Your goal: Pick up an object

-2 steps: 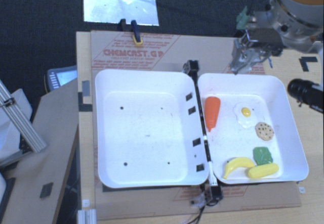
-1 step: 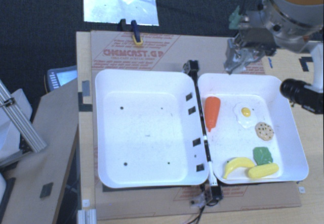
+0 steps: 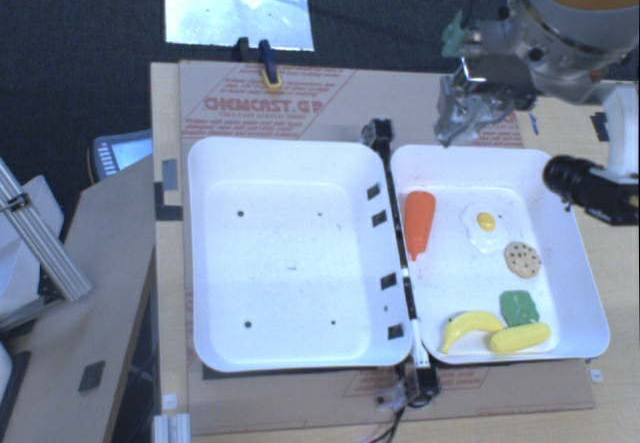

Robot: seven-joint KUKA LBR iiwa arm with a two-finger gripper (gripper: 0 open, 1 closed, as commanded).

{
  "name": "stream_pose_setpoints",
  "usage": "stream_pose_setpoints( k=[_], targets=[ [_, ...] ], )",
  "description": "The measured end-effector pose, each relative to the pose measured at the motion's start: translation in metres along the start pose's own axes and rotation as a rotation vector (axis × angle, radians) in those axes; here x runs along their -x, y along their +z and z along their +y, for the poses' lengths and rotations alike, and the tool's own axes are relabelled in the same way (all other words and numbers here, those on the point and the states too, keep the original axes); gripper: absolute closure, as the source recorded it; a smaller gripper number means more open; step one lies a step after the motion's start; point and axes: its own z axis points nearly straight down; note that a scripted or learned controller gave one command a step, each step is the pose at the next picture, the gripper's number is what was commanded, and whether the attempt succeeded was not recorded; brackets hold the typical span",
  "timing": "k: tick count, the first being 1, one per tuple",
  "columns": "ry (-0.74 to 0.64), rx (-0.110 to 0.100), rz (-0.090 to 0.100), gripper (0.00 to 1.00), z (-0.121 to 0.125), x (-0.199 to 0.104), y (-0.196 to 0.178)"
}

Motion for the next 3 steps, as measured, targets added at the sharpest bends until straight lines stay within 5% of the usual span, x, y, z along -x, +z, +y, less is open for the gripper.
stream_pose_setpoints(
  k=[3],
  targets=[
    [0.0,0.0,0.0,1.0,0.0,-0.016,0.0]
  ],
)
